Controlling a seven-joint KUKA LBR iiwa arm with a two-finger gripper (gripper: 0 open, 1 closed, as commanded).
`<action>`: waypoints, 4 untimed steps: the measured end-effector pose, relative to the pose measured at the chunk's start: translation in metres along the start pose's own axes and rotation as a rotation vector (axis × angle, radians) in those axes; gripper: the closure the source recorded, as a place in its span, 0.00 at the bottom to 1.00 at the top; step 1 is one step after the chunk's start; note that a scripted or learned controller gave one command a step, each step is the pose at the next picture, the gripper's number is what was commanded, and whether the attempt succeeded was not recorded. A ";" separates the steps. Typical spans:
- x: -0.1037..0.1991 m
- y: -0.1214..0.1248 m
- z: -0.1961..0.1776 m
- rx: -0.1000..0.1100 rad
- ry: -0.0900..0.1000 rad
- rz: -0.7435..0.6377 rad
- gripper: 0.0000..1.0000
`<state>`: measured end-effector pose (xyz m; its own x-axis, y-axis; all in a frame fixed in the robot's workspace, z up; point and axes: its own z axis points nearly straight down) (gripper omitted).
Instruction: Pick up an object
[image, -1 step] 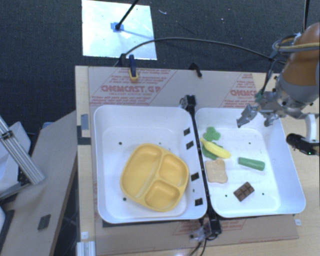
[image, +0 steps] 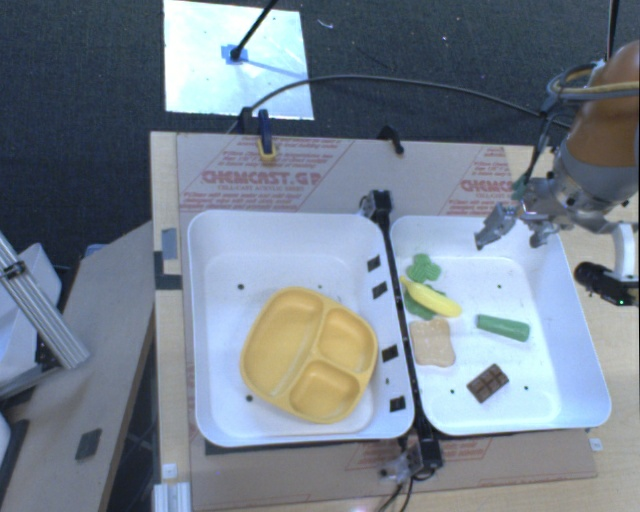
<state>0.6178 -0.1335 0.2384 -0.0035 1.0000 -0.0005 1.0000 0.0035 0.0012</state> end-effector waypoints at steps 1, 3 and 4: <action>0.001 0.001 0.041 0.002 0.000 0.001 0.00; -0.001 0.007 0.153 0.004 0.001 0.002 0.00; -0.001 0.009 0.139 -0.004 0.000 0.002 1.00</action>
<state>0.6269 -0.1349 0.0995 -0.0010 1.0000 -0.0006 1.0000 0.0011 0.0049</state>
